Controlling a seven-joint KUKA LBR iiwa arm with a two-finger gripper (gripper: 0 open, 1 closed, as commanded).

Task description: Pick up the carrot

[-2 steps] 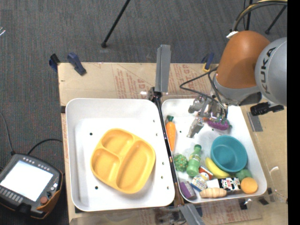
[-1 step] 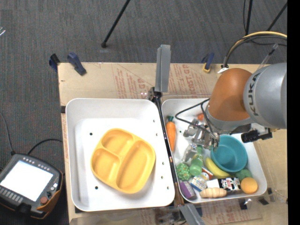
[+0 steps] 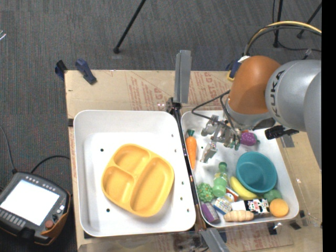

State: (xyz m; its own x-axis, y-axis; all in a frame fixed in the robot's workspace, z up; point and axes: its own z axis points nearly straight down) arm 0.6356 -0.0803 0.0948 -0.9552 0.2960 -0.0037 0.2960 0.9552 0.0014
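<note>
So the carrot [image 3: 191, 150] is lying lengthwise along the left wall of the right bin [image 3: 292, 185], green top pointing toward the far end, orange body running back toward the camera. Nothing is touching it as far as I can see. The gripper [image 3: 210, 150] hangs just to the right of it, angled down into the bin, and its fingers look spread apart with nothing between them, so it's released and empty. There's a visible gap of white bin floor between the nearest fingertip and the carrot.

Rest of that bin is pretty crowded: a teal bowl [image 3: 256, 172], a banana [image 3: 241, 188] right next to it, a green bottle [image 3: 220, 180], a little broccoli [image 3: 205, 192], something purple that looks like grapes [image 3: 248, 138] up by the wrist, and an orange [image 3: 279, 208] in the near corner. The left bin [image 3: 94, 125] just has the yellow divided plate [image 3: 138, 178] in it.

Progress-wise I'd call this barely started: the arm is in the right neighbourhood, but no grasp, no lift. It needs to shift left over the carrot, drop, close and raise. Being tight against the wall could make it awkward for a finger to get in on that side.
</note>
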